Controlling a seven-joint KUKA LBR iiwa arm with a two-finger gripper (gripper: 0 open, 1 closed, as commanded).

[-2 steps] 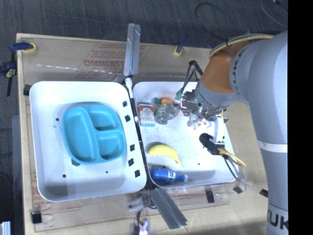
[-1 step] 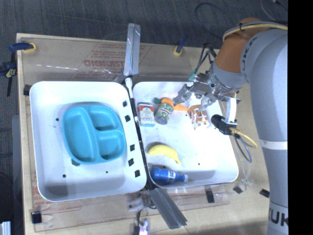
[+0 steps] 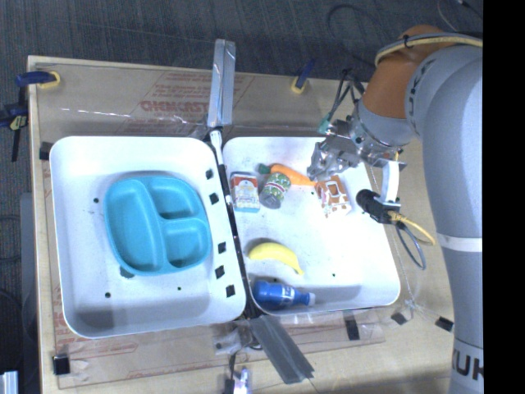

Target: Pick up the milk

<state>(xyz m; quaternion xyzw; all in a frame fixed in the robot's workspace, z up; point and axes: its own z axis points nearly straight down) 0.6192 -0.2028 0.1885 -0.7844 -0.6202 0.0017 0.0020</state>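
Note:
The milk [image 3: 244, 192] is a small white carton with a red label, lying in the right bin [image 3: 361, 261] close to its left wall. My gripper [image 3: 327, 168] hangs over the upper right part of that bin, well to the right of the milk and apart from it. Just below the gripper lies a small orange-and-white patterned box [image 3: 334, 198]; whether the gripper touches it I cannot tell.
Beside the milk stand a green can [image 3: 275, 189] and an orange carrot [image 3: 289, 174]. A banana [image 3: 276, 256] and a blue bottle [image 3: 279, 295] lie nearer the front. The left bin [image 3: 74, 220] holds a blue divided tray [image 3: 157, 224].

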